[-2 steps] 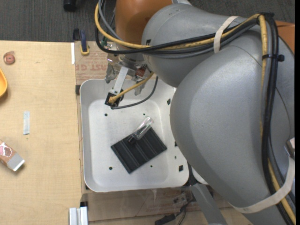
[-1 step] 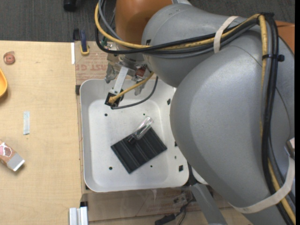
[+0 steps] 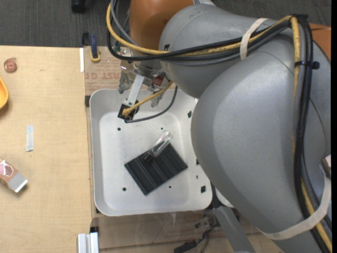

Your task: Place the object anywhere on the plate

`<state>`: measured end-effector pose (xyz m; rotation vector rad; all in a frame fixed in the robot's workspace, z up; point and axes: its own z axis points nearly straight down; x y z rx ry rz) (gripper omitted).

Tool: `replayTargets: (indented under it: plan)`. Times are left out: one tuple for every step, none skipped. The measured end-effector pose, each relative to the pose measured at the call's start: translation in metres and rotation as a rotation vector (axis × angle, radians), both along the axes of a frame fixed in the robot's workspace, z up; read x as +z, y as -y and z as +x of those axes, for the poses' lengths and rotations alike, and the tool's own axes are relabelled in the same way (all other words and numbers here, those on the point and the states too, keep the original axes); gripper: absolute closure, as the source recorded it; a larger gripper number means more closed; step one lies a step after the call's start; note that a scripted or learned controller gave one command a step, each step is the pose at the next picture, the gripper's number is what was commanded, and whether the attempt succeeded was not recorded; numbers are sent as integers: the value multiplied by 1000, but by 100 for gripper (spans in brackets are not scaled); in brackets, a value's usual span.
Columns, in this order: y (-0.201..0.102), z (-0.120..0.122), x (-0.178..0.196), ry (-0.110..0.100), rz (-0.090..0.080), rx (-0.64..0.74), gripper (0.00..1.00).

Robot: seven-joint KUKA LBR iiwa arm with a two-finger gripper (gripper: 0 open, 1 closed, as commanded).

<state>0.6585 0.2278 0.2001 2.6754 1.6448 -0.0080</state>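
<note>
A black ribbed plate [image 3: 158, 170] lies at an angle on the floor of the white bin [image 3: 108, 194]. A small clear, silvery object [image 3: 160, 143] rests on the plate's upper edge, partly over the ribs. My gripper [image 3: 141, 86] hangs over the bin's far end, well above and behind the plate, with nothing visibly in it. The big grey arm and its orange band cover the bin's right side.
To the left of the bin is a wooden bench top with a thin grey strip [image 3: 29, 138], a small wrapped item [image 3: 11, 176], a pink disc [image 3: 9, 65] and an orange edge [image 3: 2, 96]. A blue clamp [image 3: 93, 45] stands behind the bin.
</note>
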Motion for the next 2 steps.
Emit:
replayTargets:
  plan:
    - [0,0,0,0,0,0,0]
    - [0,0,0,0,0,0,0]
